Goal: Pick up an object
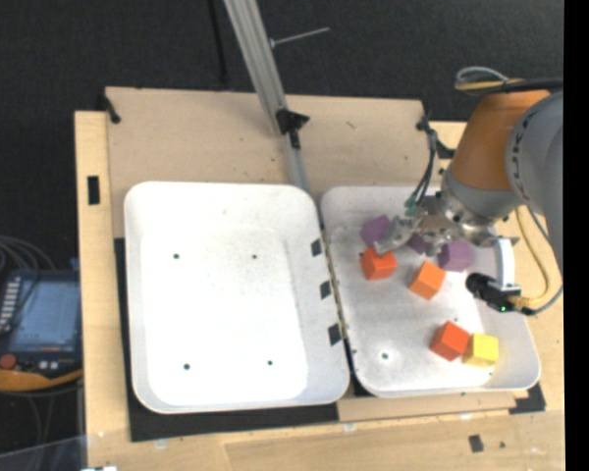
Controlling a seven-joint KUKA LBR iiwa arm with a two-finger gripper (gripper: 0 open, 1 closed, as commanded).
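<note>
The right bin [402, 366] holds several small blocks. A purple block [375, 229] and a red-orange block [378, 263] lie at its upper left, an orange block [427, 280] in the middle, another purple block [457, 254] to the right. A red block [450, 340] and a yellow block [482, 349] sit together near the front right. My gripper [422, 232] hangs low over the upper middle of this bin, between the two purple blocks and just above the orange one. I see nothing held in it.
The left bin [221, 292] lies beside the right one, with black clips along the shared edge. A slanted metal pole [260, 67] rises behind the bins. A pendant screen [44, 317] rests at the far left, off the bench.
</note>
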